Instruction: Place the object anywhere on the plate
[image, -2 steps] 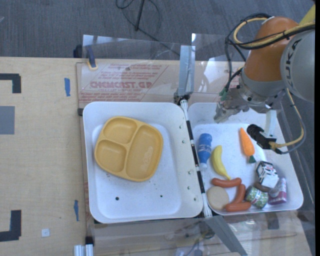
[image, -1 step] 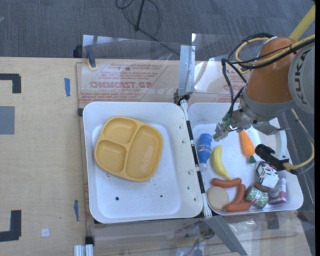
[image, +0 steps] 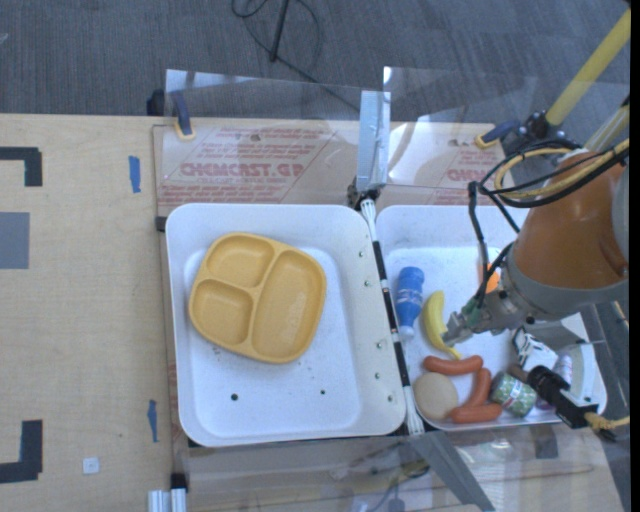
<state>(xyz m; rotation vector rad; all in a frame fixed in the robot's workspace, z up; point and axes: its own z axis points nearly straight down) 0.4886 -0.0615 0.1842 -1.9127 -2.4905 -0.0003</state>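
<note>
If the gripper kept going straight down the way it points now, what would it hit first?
Most likely the banana: the gripper hangs in the right bin, its tip at the banana's lower right side. The hot dog lies just below. Height above them is unclear from this slanted view.

Left bin: we see open white floor (image: 290, 395) around the yellow three-compartment plastic plate (image: 258, 296).
Right bin: blue bottle (image: 409, 297), yellow banana (image: 434, 318), red sausages (image: 468, 385) crowd it.
</note>
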